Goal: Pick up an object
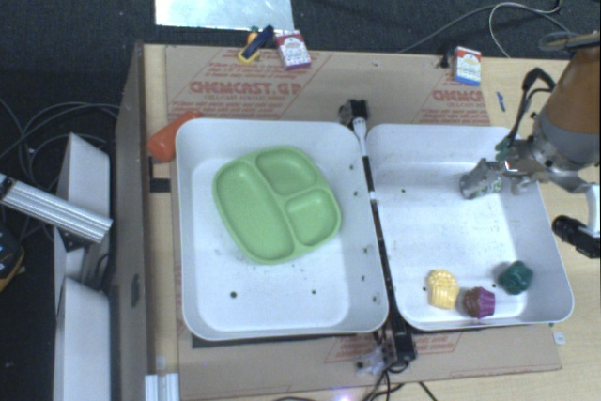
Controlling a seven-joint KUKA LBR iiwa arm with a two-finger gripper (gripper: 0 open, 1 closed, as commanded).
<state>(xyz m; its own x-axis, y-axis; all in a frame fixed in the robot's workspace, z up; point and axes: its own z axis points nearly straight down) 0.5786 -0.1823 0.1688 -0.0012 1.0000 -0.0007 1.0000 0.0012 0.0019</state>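
Observation:
In the right bin (437,225), three small objects lie near the front edge: a yellow lumpy one (441,287), a purple one (479,301) touching it, and a teal one (515,277) a little to the right. My gripper (476,184) hangs over the upper right part of this bin, well behind those objects, with the grey arm (563,122) coming in from the right. I see nothing held at the gripper.
The left bin (272,300) holds a green divided plate (277,203). An orange item (162,141) sits outside its left corner. Two small red-and-white boxes (295,50) (467,66) and a yellow-and-blue tool (255,43) lie on the cardboard behind the bins.

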